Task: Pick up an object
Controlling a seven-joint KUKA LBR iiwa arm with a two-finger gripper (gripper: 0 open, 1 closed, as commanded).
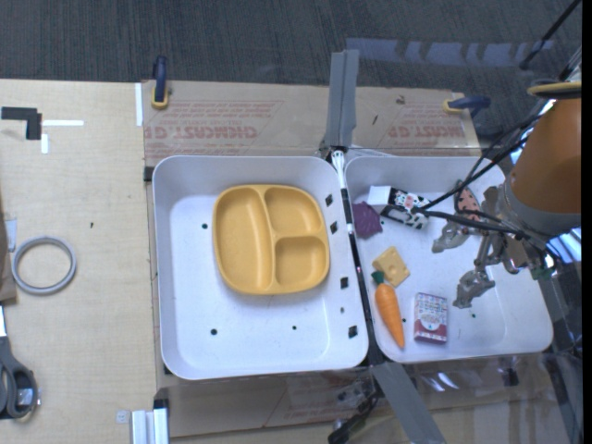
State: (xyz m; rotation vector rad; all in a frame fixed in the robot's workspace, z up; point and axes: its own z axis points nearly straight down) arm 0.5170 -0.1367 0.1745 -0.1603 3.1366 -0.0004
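orange plastic carrot [389, 315]: long axis near-vertical, tip toward camera | two-finger metal gripper [462, 265]: fingers spread, holding nothing, right white bin [518, 331]

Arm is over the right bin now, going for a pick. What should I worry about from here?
1. The gripper hangs over bare bin floor; closing here would likely grab nothing.
2. The small red carton lies flat, and the carrot sits close beside it, so a low pinch may slip or nudge both.
3. The cheese wedge, purple piece and black-and-white toy crowd the bin's dividing wall, leaving little finger room.
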